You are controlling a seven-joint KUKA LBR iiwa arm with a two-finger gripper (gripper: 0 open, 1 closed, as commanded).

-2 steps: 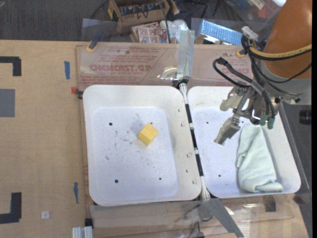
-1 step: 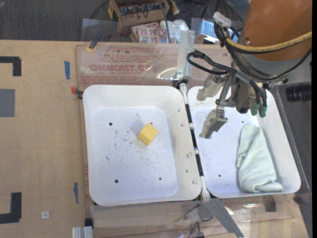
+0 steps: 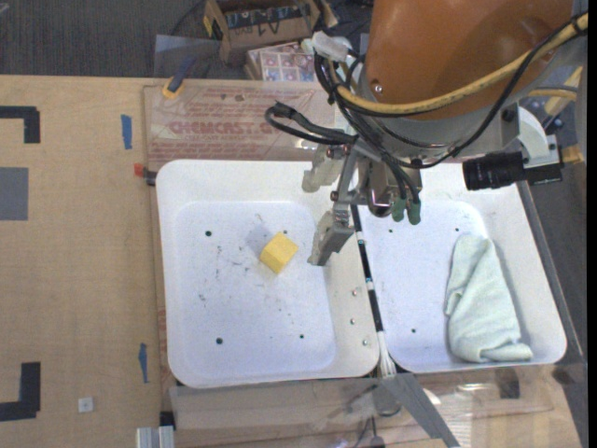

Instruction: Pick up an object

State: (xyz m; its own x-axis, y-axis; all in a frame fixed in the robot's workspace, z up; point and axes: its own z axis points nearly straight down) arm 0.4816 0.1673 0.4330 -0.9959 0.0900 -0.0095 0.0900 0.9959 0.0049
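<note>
Orange and grey, the arm's wrist [image 3: 466,45] bulks closest to my camera and covers the top right of the view, with cables looping down from it to the hand [image 3: 334,231]. From here I see the hand low over the right side of the left bin [image 3: 187,362], close to the ridge where the two bins meet, and I cannot tell how it is set, because the wrist and cables shade it and one grey finger [image 3: 326,241] is all I can pick out with any confidence. Nothing sits in its grip that I can see. My likely target, the yellow block [image 3: 278,252], lies on the left bin's floor just beside that finger on its left, apart from it and turned at an angle. A pale green cloth [image 3: 480,301] lies bunched in the right bin [image 3: 420,343], well apart from the hand. My worry is that a straight descent lands on bare plastic beside the block, or that the finger clips its near corner and skids it across the slick floor. Because the block sits skewed, a squeeze across its corners could make it twist and pop free. Working so near the ridge, I also judge the hand might scrape the bin's rim.
</note>
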